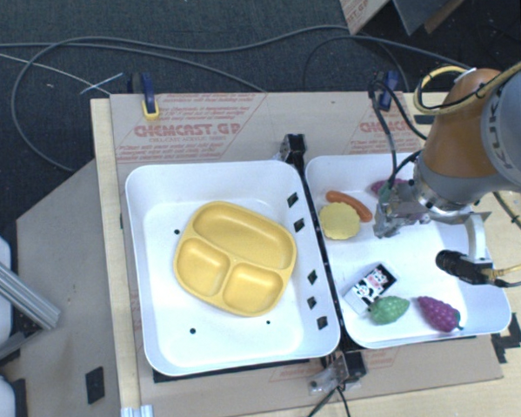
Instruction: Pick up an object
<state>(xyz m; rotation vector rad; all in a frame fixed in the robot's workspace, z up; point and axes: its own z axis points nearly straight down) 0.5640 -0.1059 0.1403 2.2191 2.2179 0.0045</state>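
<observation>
My gripper reaches down into the right bin, near its upper middle, just right of a round yellow object. An orange sausage-shaped piece lies above the yellow one. A small purple object peeks out behind the gripper, partly hidden by it. Nearer the front lie a black-and-white box, a green object and a purple bunch of grapes. I see nothing held in the gripper.
The left bin holds a yellow divided plate. A black divider with clips runs between the bins. The arm's orange band and cables hang over the right bin's upper right. A black fitting sticks out at the right.
</observation>
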